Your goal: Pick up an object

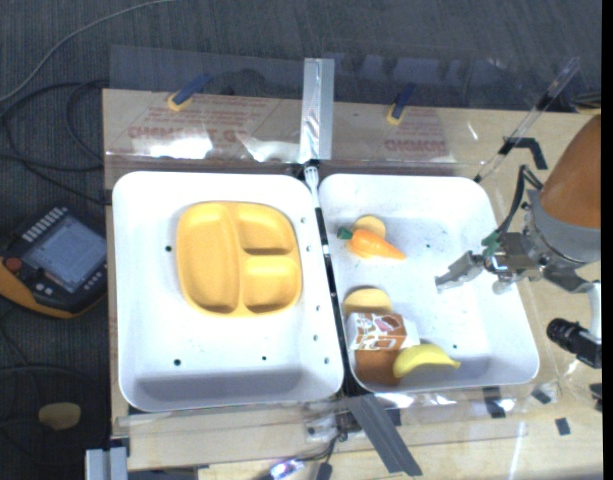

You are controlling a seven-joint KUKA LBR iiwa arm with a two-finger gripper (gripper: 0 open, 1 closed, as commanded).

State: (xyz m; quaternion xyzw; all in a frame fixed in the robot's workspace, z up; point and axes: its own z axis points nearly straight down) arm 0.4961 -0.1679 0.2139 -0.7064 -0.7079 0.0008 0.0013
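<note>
You had the yellow plastic banana (pixel 424 361) & small brown carton (pixel 374 332) at right white bin's (pixel 506 353) near edge, orange toy carrot (pixel 372 243) farther back. Grey two-finger gripper (pixel 454 276) hovered btwn, empty; finger state: can't tell.

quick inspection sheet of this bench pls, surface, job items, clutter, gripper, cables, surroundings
surface: wooden bench top bearing two shallow white bins, left bin and right bin, side by side with a clear plastic sheet behind them.
job's things: in the right bin, an orange toy carrot, a yellow toy banana, a small printed brown carton and a round tan bun-like piece; carton, bun and banana crowd the near left corner.
clutter: yellow three-compartment plastic tray in the left bin.
grippers: two-finger gripper over the right bin's bare middle, nothing between its fingers.
cables: thin white cable and dark cables on the floor.
surroundings: dark carpet; orange-edged handheld control pendant at left.
</note>
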